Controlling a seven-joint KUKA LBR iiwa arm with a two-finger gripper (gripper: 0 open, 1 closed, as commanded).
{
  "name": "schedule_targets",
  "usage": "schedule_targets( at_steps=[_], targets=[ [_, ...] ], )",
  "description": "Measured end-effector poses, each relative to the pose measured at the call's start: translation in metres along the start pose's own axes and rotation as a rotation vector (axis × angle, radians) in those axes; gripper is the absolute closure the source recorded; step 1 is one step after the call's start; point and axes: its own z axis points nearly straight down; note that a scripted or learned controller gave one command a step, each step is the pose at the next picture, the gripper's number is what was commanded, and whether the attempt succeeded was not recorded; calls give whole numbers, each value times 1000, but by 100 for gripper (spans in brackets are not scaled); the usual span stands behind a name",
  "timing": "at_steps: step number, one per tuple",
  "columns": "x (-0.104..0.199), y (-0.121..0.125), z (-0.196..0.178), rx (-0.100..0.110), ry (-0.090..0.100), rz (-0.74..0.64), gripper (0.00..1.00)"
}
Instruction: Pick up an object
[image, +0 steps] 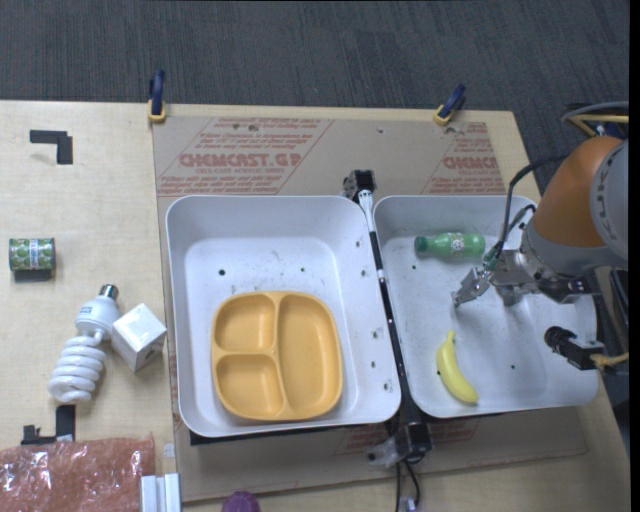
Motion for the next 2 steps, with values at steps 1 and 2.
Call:
schedule_targets(
  at_steps=[1,2],
  targets=[
    [0,1,-10,-1,-1,-2,100],
    [0,1,-10,-1,-1,-2,0]
  ],
)
